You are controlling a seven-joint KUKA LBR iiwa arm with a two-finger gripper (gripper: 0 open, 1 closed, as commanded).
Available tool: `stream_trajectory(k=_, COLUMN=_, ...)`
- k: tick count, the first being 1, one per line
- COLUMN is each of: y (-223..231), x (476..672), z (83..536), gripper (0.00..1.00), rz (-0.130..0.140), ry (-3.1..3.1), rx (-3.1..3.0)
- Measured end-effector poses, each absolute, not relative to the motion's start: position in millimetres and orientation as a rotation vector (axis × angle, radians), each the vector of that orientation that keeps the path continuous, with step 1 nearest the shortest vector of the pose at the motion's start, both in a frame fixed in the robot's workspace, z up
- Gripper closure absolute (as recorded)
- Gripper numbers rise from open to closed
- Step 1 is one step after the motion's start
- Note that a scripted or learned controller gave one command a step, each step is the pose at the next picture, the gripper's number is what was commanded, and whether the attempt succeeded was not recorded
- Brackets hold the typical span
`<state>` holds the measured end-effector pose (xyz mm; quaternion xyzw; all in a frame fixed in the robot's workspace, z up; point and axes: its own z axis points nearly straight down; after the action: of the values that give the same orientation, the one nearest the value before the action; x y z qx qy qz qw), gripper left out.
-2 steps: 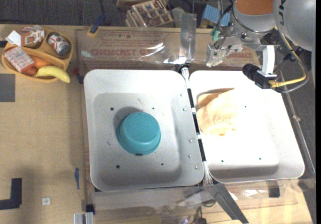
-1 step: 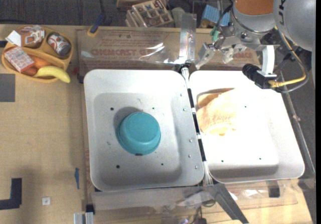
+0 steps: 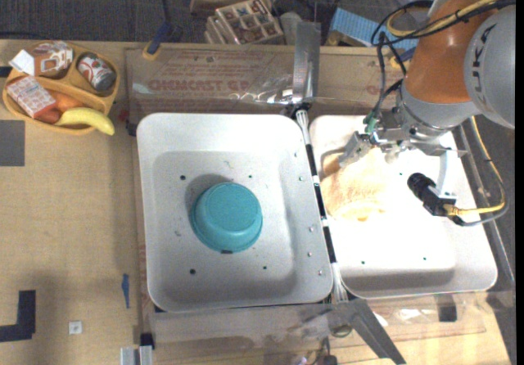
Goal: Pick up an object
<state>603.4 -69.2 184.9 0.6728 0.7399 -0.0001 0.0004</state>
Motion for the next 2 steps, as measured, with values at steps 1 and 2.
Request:
stream_trajectory(k=1, y=-157, x=615.6, z=171, gripper=0.00, rz=0.001, ry=2.362, rx=2.065)
stream_trajectory(k=2, y=-98, x=600.4, z=112, gripper=0.00, rz=-0.001, ry=2.359, rx=2.075)
